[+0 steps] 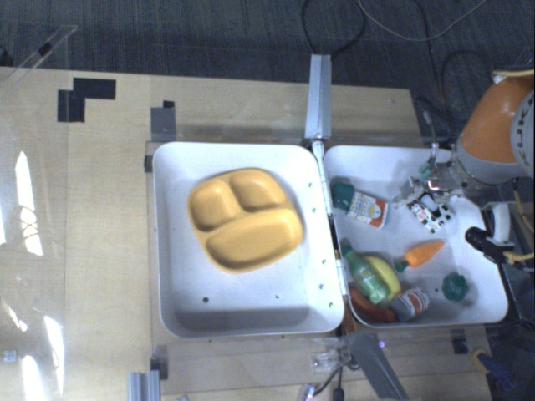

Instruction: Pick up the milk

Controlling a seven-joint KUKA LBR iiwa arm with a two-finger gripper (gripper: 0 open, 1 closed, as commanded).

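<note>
1. Shallow white left bin (171, 224) holds a mustard-yellow three-compartment plastic plate (244, 217).
2. Small milk carton (359, 204): dark green top, white and orange body.
3. Orange toy carrot (425, 253) with a green tip.
4. Yellow toy banana (383, 271) beside a light green plastic bottle (368, 276).
5. Round teal-green toy (456, 286).
6. Grey arm with an orange band (495, 128).

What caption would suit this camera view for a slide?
Gripper hovering over the right bin, beside the milk carton lying on its side; yellow tray in the left bin.
</note>
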